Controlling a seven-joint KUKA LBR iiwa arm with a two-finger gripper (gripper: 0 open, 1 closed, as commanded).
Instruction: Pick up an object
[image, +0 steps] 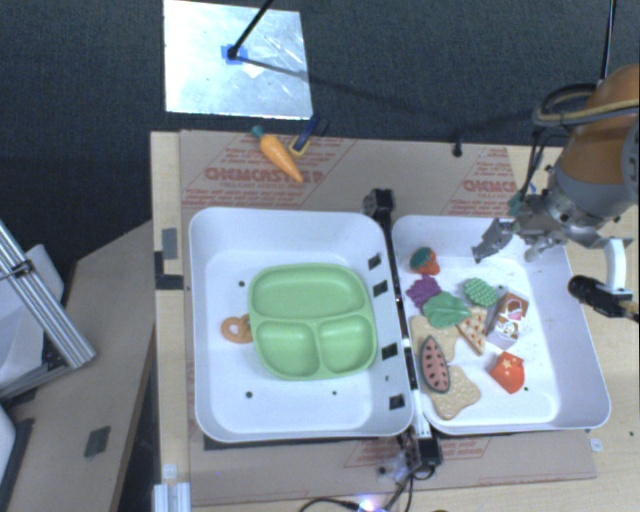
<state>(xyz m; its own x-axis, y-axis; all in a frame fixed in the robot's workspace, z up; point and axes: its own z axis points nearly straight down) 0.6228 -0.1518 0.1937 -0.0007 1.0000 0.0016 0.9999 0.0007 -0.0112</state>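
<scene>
You have two shallow white bins side by side on the table (170, 160). The left bin (215, 300) holds a smooth green tray (310, 320) with rounded corners and three compartments, one long across the top and two smaller below; just off its left edge lies a small tan pretzel (237, 329). The right bin (575, 385) carries a loose cluster of toy food toward its left and middle: a red strawberry (425, 261) with a green cap at the top, purple grapes (423, 292) below it, a flat green leaf (446, 309), a ridged green piece (481, 291), a watermelon slice (434, 364) with dark seeds, a tan bone-shaped cookie (457, 396), a small carton (510, 319), and a glossy red-orange piece (508, 372) at lower right. Several of these touch or overlap, so any pick there is from a crowded heap. The claw (512, 240) hangs over the upper right part of the right bin, above and to the right of the cluster, its fingers (490, 244) spread apart with nothing between them. The arm (600, 150) enters from the upper right of the frame. Outside the bins, near the top middle, an orange carrot (280, 157) lies on the table, and a shiny grey sheet (240, 60) sits at the upper left.
</scene>
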